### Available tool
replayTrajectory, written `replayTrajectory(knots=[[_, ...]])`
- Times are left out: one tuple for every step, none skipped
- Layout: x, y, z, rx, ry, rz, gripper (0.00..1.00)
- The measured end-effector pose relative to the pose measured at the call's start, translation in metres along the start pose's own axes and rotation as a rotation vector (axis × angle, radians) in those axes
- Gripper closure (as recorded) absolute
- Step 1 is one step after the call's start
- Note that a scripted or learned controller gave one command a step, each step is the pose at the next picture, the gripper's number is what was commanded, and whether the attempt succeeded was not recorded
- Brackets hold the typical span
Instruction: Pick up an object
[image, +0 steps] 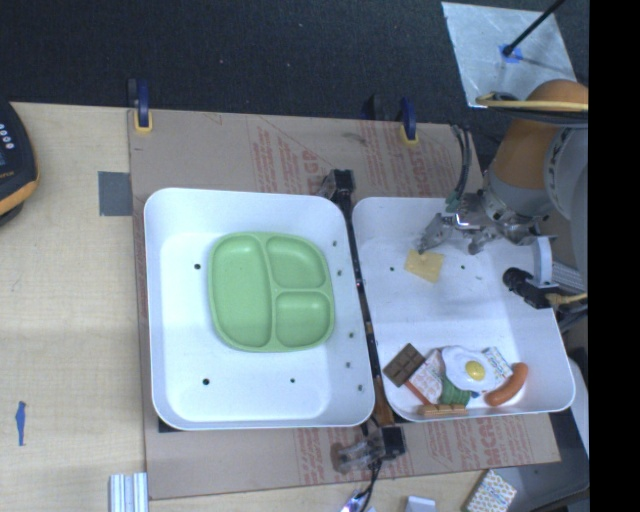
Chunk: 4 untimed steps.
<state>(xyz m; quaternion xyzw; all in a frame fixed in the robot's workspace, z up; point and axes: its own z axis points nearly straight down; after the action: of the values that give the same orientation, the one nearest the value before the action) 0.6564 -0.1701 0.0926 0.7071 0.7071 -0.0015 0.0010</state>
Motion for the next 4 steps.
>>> replayTrajectory(knots=[[-0.014,-0.04,0.0,0.005,0.003,-0.003,0.0],[-0.042,0.002,-0.002,-0.002,0.001,-0.006,0.0],[-0.004,-0.046,0.001,0.007,0.005,-0.004,0.0],[-0.007,-0.043,-0.012,0.0,0.001,-0.005,1.0]])
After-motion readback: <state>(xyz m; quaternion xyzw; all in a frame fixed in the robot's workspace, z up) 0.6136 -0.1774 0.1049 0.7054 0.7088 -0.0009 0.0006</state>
